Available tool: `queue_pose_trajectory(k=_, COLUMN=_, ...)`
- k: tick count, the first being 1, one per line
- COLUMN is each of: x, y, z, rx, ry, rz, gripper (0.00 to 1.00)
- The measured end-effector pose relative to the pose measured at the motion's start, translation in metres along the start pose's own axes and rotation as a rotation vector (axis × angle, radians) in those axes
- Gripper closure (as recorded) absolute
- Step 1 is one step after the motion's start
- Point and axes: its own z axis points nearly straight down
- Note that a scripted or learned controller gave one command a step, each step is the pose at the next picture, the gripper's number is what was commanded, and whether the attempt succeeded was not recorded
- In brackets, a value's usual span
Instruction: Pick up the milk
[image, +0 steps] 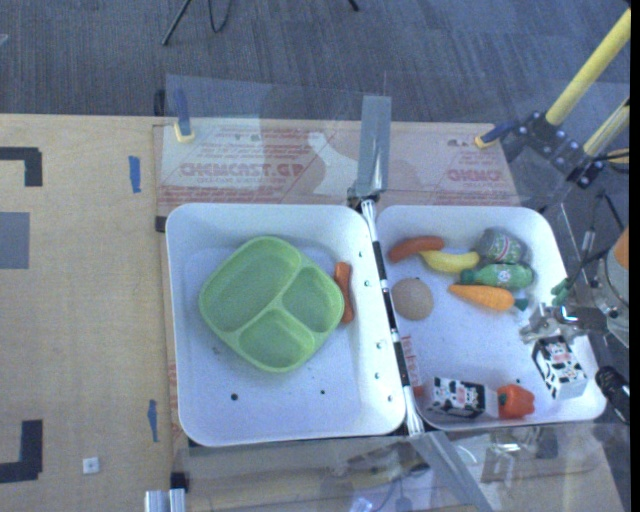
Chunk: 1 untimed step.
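The gripper (548, 325) hangs at the right edge of the frame, over the right rim of the right bin (440, 225). Just below it in the picture stands a cow-patterned milk carton (560, 366), so close under the metal parts that I cannot tell whether anything is held. A second black-and-white carton (457, 397) lies flat at the lower edge of this bin, beside a red pepper (515, 400). It lies to the lower left of the tool, with its long axis across the frame. The nearer carton seems the likely target.
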Motion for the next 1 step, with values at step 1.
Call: queue_pose_trajectory(k=1, x=-0.0086, y=0.078, z=-0.0167, rx=-0.004, ry=-0.002, rz=-0.223, gripper=1.0)
